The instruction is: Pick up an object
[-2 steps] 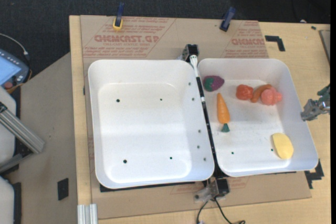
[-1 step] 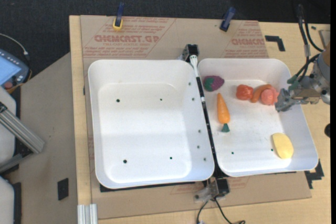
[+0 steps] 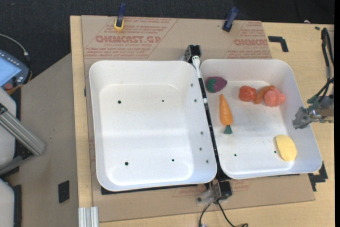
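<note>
2 shallow white plastic bins sit side by side on a brown cardboard-covered bench (image 3: 159, 34) w/ red printed lettering. The left white bin (image 3: 101, 114) has small dark dots on its floor. The right white bin (image 3: 255, 165) carries the objs.

In the right bin, far-left corner: a small purple-and-green rounded toy veg (image 3: 215, 83). Just below it, lying lengthwise, an orange toy carrot w/ green stem end (image 3: 226, 112), tip pointing to the far side, stem to the near side. Toward the far-right: a red-orange round toy fruit (image 3: 246, 93), touching an orange curved piece (image 3: 262, 94), which touches a pink-red lumpy toy fruit (image 3: 273, 98); the 3 form 1 tight cluster. Near-right corner: a yellow oval toy lemon (image 3: 286, 147), apart from the rest.

The small grey metal gripper (image 3: 305, 116) is at the right bin's right rim, between the pink-red fruit and the lemon, close to neither touching. No obj is visible in it; how far apart it stands can't be told at this res.

2 blue clamps: 1 w/ yellow tip (image 3: 120, 18) at the far-left of the bench, 1 plain blue clamp (image 3: 230, 19) at far-right. A black clip (image 3: 192, 53) sits at the far end of the seam between the bins.
</note>
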### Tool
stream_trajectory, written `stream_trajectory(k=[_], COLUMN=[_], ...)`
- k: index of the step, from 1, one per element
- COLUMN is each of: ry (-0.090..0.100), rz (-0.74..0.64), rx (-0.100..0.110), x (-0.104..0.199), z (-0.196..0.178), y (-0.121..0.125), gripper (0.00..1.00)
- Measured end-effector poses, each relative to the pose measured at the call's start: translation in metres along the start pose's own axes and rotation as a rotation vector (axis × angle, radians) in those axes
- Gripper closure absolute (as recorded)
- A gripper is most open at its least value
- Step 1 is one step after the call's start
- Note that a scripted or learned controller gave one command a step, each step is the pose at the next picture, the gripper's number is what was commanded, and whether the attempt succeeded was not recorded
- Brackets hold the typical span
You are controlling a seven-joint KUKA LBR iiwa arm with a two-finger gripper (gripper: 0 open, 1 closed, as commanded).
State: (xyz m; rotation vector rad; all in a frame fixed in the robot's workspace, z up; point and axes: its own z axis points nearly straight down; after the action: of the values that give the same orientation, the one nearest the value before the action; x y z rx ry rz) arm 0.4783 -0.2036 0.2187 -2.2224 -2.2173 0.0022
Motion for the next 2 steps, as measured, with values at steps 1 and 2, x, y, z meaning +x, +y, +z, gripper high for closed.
stream_trajectory(k=[1,2], ry=[-0.006,0.002], rz=[-0.001,-0.009], rx=[-0.010,-0.001], x=[-0.022,0.053], z=[-0.056,-0.048], y=[0.002,0.008], gripper=[1.00,1.00])
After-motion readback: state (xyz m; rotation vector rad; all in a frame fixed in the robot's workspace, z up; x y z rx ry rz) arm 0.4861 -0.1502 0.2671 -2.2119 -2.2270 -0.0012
